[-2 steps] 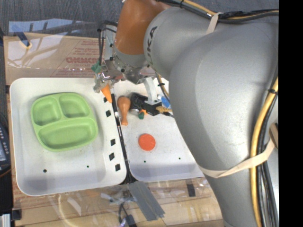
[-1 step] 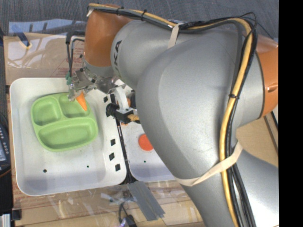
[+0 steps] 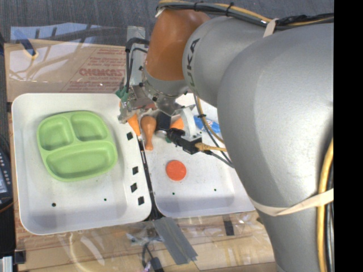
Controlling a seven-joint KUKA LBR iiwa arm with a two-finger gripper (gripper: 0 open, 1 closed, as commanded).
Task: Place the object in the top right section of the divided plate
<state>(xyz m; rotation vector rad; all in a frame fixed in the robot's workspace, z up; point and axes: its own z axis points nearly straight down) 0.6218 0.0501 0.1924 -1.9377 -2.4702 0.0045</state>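
Observation:
A green divided plate (image 3: 76, 143) lies in the left bin (image 3: 34, 208), with three sections and nothing in them. The gripper (image 3: 136, 109) hangs under the orange band of the arm, low over the left edge of the right bin (image 3: 195, 203), beside the wall between the bins. Right under it lie orange toy pieces: a carrot-like piece (image 3: 148, 130) pointing toward the front and a smaller orange piece (image 3: 133, 121) to its left. I cannot see whether either sits between the fingers. An orange disc (image 3: 176, 170) lies further forward in the right bin.
The grey arm covers most of the right bin's back and right side. A blue and white item (image 3: 205, 123) peeks out beside the arm. Black clips (image 3: 135, 171) run along the divider between the bins. Cardboard (image 3: 68, 67) lies behind the left bin.

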